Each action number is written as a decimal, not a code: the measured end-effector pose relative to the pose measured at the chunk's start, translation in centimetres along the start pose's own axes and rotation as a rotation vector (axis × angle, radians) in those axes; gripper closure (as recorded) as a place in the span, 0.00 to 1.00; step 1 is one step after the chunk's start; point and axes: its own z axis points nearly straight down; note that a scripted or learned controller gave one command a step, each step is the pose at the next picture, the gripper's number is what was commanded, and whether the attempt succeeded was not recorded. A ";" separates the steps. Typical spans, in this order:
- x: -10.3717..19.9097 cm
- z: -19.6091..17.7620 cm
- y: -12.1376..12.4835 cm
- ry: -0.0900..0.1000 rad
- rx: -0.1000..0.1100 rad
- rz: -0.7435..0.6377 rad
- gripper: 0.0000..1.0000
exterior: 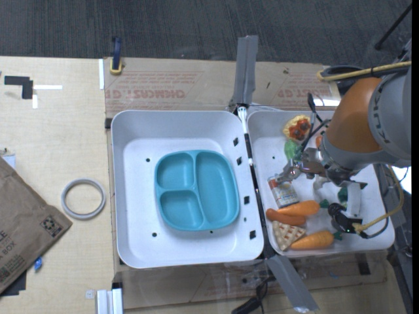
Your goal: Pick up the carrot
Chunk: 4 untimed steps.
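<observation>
Hovering over the right bin (pixel 262 175) now, my claw (pixel 292 173) hangs just above the small bottle (pixel 283 193) lying on the bin floor, and whether it is released or clenched I cannot tell from this slant. Two carrots here, folks! One carrot (pixel 293 210) lies just beyond that bottle, toward the bin's near edge, touching the waffle (pixel 286 231). The second carrot (pixel 314 241) sits right against the waffle's other side, close to the bin's near wall. Neither is between my tips. Beside the right bin, the left bin (pixel 131 195) carries a teal divided plate (pixel 196 190).

Trouble ahead, I reckon: the bottle sits between my claw and the nearer carrot, so coming straight down could clamp the bottle instead. The carrot is round and tapered, so a grip off its middle may squirt it sideways into the waffle. The yellow cable (pixel 373 222) loops low near the second carrot and could snag. Crowding at this end leaves little room for my tips.
</observation>
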 end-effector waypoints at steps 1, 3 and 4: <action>-5.3 0.0 -6.0 -0.002 0.000 -0.247 0.00; -12.7 -0.1 -4.8 -0.001 -0.002 -0.477 0.00; -12.8 -0.1 -4.6 -0.003 -0.003 -0.956 0.00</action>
